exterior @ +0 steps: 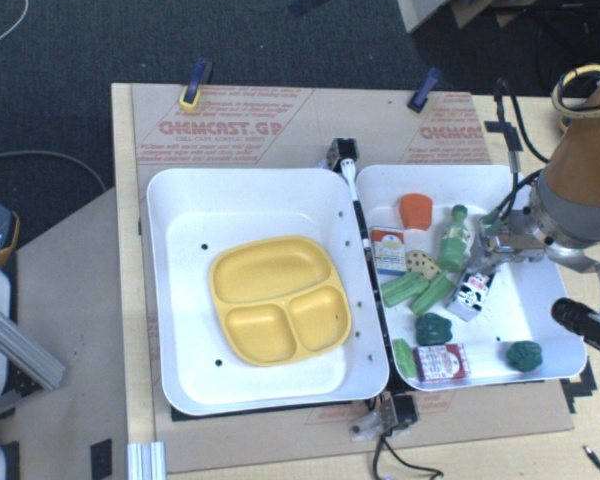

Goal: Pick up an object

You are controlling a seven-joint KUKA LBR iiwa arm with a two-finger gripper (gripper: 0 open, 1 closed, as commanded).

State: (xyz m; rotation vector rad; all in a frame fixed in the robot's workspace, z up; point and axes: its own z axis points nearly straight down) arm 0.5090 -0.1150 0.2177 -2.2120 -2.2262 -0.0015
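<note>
Cardboard-topped bench [280, 118], right bin [540, 328]: hand [483, 258], grip unreadable, hovers by a light, stiff cow-print carton [470, 296]—pinch its flat sides.

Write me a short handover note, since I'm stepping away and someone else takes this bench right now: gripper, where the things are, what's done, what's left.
Gripper: low over the right bin, among the things there; I cannot tell whether it is open or shut, and nothing is seen in it.
Right bin: orange cup, green bottle, small carton, black-and-white carton just below the gripper, dark green lump, red-and-white packet.
Left bin: yellow divided plate.
Done: the arm has reached the pile.
Left: grasp one thing and lift it.
</note>
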